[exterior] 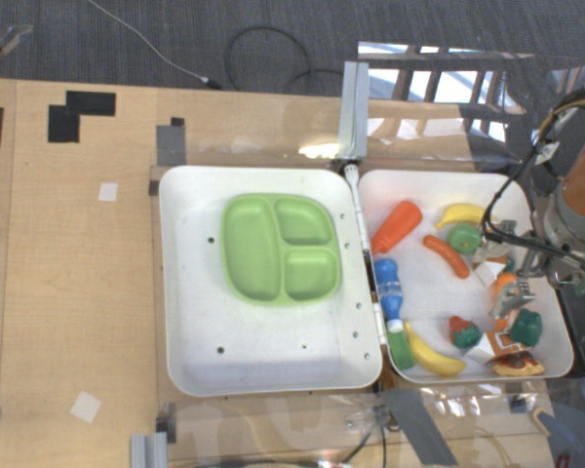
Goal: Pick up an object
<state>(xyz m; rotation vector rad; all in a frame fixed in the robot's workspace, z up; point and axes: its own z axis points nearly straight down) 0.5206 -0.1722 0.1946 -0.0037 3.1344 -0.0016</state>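
Toys crowd the right bin (564, 359), so that is where I work; the plate (278, 249) sits alone in the left bin (185, 291), well apart. My pincer (508, 298) hangs low just right of the sausage (446, 254), above the green piece (526, 327). How wide it stands, I cannot tell. Nothing visibly gripped. Carrot (398, 224) and blue bottle (387, 288) lie left of the sausage, banana (432, 355) below it.

Arm reaches in from right — end effector (508, 305) lowered.
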